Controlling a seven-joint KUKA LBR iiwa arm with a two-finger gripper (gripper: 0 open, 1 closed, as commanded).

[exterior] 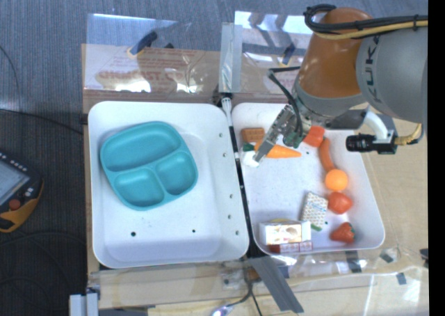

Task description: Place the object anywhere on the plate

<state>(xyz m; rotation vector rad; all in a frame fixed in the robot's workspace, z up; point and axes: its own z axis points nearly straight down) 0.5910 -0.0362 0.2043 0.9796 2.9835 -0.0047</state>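
Observation:
A teal divided plate (147,163) lies in the left bin (167,238). My gripper (268,146) hangs low over the back left part of the right bin (278,189), slanting down to the left. An orange carrot (285,152) lies on the bin floor right beside and partly under the gripper. From this angle I cannot tell whether the gripper touches the carrot.
The right bin also holds a brown cracker (252,133), a red sausage (325,155), an orange ball (336,180), a tomato (340,202), a strawberry (342,232), a patterned packet (315,208) and a small box (285,232). The arm (334,57) covers the bin's back right.

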